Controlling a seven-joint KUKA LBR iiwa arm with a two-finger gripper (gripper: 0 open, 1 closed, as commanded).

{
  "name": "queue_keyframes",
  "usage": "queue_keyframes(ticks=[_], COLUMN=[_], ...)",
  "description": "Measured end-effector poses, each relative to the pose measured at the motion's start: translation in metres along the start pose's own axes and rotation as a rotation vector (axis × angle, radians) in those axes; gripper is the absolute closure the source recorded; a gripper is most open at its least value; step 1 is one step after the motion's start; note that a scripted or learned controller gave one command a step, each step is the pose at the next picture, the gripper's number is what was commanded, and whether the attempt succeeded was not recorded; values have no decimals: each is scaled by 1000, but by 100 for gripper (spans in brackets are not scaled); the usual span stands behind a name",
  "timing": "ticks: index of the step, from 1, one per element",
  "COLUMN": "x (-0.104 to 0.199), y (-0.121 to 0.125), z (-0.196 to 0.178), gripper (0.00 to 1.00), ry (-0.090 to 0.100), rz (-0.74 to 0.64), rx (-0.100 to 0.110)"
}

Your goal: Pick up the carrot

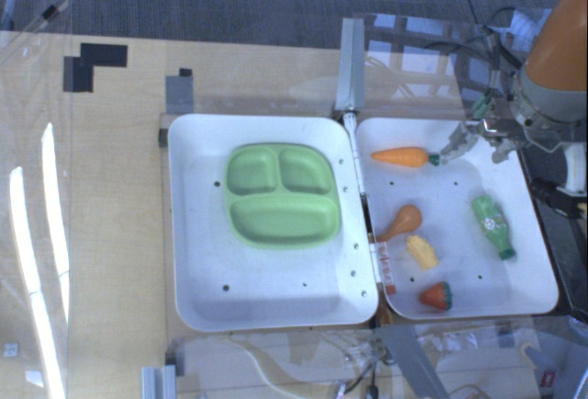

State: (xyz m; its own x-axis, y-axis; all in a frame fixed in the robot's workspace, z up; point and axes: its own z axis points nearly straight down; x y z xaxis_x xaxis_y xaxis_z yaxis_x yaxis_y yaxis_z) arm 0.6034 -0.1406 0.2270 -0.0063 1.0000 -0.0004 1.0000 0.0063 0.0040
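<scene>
Lying in right bin [542, 296] (far end): carrot [400, 156]

My gripper [478, 135] sits over the far edge of the right bin [542, 291], just right of the carrot [401, 156], which lies crosswise near the far rim. Nearer the camera lie a pear [402, 222], a yellow piece [422, 252], a strawberry [436, 296] and a green bottle [492, 225]. The left bin [197, 296] bears a green divided plate [281, 195]
</scene>
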Motion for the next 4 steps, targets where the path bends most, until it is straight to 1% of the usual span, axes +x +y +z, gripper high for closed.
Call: queue_keyframes(ticks=[1, 2, 3, 4], x=[-2, 33, 34, 163], y=[60, 71, 74, 62], z=[114, 126, 111, 40], gripper=[0, 0, 100, 100], ry=[-4, -12, -14, 2], rz=[0, -222, -226, -44], rx=[-20, -16, -25, -4])
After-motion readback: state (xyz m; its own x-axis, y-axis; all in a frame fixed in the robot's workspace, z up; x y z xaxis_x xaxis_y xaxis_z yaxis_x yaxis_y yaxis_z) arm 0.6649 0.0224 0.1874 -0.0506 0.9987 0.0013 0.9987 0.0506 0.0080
